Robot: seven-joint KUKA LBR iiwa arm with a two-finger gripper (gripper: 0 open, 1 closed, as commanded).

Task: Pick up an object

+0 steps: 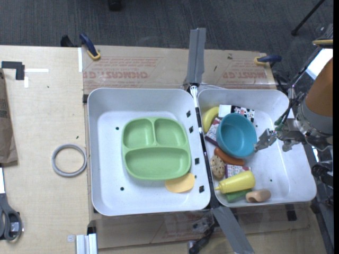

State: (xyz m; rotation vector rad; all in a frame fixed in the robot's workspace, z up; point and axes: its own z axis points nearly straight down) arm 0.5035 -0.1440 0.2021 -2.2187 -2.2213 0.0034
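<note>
Tool [266, 140] sits over the right bin [288, 181], just beside the round blue bowl [236, 135]; can't tell its grip.

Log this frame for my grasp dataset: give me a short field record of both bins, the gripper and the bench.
left bin: green divided plate, yellow disc at its front edge
right bin: blue bowl, banana, yellow squeeze bottle, hot dog, cookie
gripper: over right bin, beside the bowl's right rim, nothing visibly held
bench: grey ring left of the bins
</note>
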